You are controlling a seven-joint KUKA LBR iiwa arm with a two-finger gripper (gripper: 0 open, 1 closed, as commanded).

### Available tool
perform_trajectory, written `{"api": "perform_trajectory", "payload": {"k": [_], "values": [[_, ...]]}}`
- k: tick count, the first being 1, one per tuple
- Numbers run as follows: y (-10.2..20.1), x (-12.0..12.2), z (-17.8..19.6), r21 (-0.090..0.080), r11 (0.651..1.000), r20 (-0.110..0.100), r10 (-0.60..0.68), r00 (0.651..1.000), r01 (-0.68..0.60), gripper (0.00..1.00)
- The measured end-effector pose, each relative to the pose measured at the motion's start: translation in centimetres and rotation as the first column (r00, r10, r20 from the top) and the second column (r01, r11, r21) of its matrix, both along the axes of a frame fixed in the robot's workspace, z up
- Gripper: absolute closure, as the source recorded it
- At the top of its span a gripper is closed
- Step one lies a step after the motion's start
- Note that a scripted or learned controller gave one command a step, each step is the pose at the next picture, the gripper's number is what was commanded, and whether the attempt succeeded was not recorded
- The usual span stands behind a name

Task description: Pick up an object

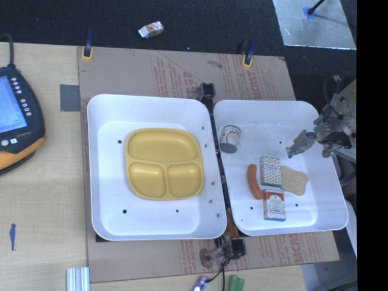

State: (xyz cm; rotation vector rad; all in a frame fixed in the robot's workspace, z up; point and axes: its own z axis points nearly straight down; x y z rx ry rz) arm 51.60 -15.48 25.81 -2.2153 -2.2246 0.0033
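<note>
Tray (163,162) in left bin (103,217); can (230,138), sausage (254,182), packets in right bin (303,220); claw (315,143) apart, empty.

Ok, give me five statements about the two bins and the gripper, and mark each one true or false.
1. The yellow divided plate lies in the left bin. True.
2. The small can lies in the same bin as the yellow divided plate. False: it is in the right bin, near that bin's upper left corner.
3. The hot dog lies left of the green-and-white packet. True.
4. The gripper holds the red-and-white box. False: the box lies on the bin floor, below the packet, apart from the gripper.
5. The slice of bread lies in the left bin. False: it lies in the right bin, just right of the packet.
</note>
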Motion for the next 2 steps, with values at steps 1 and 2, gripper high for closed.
{"api": "perform_trajectory", "payload": {"k": [1, 2], "values": [[4.7, 0.0, -16.4, 0.0, 1.0, 0.005, 0.002, 1.0, -0.002, 0.0], [4.4, 0.1, -15.3, -0.004, 1.0, 0.005, 0.003, 1.0, -0.003, 1.0]]}}
